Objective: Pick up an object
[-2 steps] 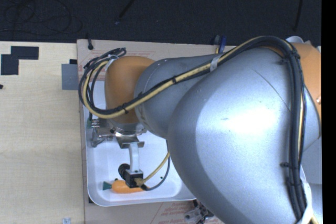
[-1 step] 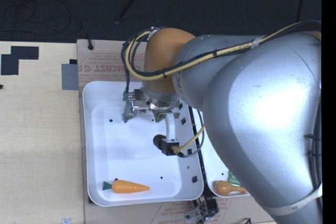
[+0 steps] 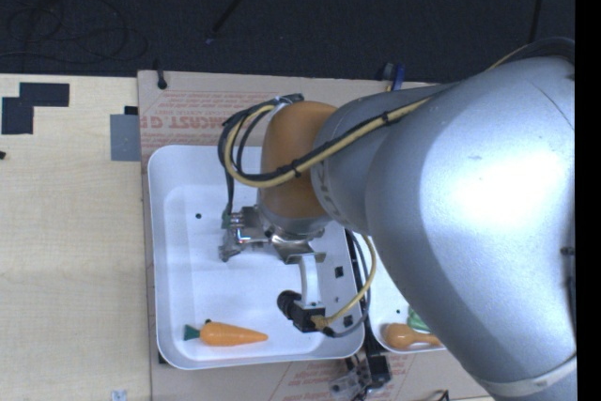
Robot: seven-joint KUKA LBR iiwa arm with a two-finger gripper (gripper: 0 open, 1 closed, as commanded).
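Tool (image 3: 242,238) is hung over the middle of the left bin (image 3: 158,239), apart from the toy carrot (image 3: 233,333) by the near wall, likely pre-grasp; its opening cannot be told.

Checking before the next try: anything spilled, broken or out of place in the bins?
Nothing stands out. The carrot lies flat inside the left bin, apart from the gripper.
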